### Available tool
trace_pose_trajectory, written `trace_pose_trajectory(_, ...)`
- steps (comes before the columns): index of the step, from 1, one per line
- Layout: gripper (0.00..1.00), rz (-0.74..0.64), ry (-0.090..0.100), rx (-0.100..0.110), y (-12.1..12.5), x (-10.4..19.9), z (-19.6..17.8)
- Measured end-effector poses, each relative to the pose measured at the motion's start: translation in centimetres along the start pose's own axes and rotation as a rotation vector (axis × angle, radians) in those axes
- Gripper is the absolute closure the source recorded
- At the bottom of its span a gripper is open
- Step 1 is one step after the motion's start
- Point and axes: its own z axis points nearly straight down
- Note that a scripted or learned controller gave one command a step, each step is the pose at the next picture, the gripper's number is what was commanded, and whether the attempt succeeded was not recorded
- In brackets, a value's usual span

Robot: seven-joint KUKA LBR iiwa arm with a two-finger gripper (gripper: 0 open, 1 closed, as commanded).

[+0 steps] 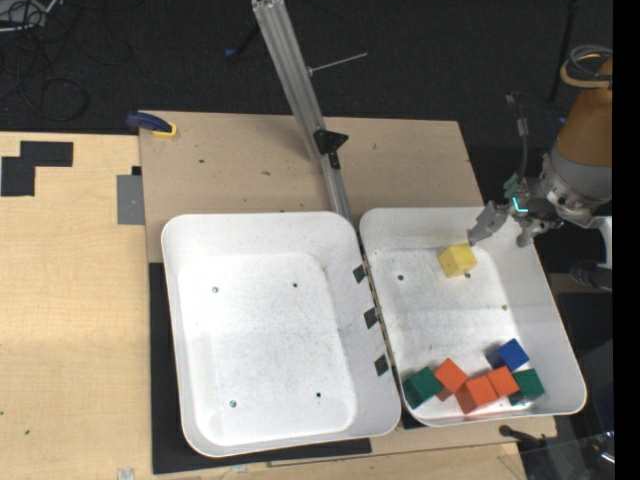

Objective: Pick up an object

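One yellow block [458,260] lies near right bin's [560,313] far edge.

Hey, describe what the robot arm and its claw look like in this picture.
The arm comes in from the right: an orange band at the top, then a rounded grey wrist section below it. The claw is grey metal with two thin fingers, and a small teal light glows near its base. A thin dark cable or rod runs beside the wrist.

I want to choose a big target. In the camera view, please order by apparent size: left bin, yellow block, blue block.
1. left bin, by far the largest.
2. yellow block.
3. blue block, partly hidden by neighbours, so this last order is unsure.
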Motion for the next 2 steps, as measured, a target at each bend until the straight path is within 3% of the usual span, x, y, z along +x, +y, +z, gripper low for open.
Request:
trace_pose_trajectory(1,0.00,-0.004,-0.002,-0.004,0.1,0.0,-0.3)
trace_pose_trajectory(2,0.00,-0.005,0.000,0.000,1.0,0.3,4.8)
